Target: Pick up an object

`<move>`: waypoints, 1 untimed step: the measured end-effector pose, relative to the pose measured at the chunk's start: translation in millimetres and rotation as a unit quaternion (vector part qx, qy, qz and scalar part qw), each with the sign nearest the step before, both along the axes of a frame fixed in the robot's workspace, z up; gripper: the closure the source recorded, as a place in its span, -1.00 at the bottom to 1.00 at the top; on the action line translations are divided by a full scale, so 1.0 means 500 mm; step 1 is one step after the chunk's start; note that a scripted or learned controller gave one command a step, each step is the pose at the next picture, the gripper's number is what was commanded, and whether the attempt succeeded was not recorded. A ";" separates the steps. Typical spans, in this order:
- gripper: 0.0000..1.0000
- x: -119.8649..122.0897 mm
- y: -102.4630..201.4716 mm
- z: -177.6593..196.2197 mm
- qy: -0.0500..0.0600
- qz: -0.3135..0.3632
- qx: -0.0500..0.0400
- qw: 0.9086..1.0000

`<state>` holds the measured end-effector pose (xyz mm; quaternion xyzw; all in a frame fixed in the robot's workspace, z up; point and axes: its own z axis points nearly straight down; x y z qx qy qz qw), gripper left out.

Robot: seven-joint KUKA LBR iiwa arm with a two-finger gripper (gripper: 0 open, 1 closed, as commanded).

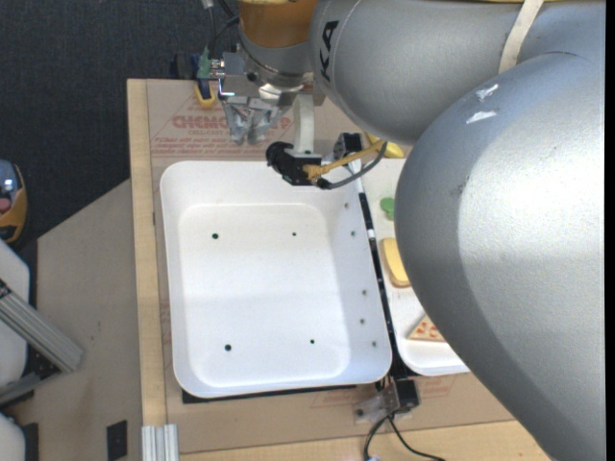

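— What lies on the tan wooden surface [154,257]?
— The shallow white plastic left bin [259,277]. Above its far rim hangs the grey metal end effector [248,123] — whether it's clenched or released, I cannot tell.
— And rightward?
— In the white right bin [423,358], beside the big grey arm [500,209] — a green bit [387,206], a yellow block [394,262], an orange-patterned piece [426,330].

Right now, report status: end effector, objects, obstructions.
End effector above left bin's far rim, nothing seen held. Objects in right bin, mostly hidden behind arm.
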<state>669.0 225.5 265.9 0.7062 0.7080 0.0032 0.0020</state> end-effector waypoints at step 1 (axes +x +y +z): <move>1.00 -0.010 -0.184 0.037 0.004 -0.005 -0.002 1.000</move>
